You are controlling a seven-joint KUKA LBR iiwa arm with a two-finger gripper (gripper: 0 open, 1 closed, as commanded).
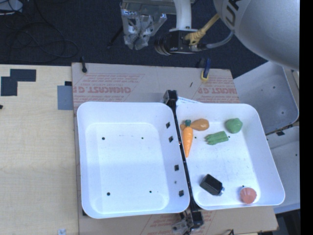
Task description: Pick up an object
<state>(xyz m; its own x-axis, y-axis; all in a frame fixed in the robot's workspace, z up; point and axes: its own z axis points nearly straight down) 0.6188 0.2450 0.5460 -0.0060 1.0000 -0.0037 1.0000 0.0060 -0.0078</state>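
Observation:
The right bin holds several small objects. An orange carrot lies against the divider, with an orange lump beside its top. A green round piece and a green elongated piece sit toward the far right. A black block and a pink-red round piece lie near the front edge. My gripper hangs high beyond the far edge of the bins, above the dark floor, away from every object and with nothing seen in it.
The left bin stands beside the right one on a cardboard sheet. The large grey arm body fills the upper right. Cables lie on the dark floor at the upper left. A wooden bench top extends left.

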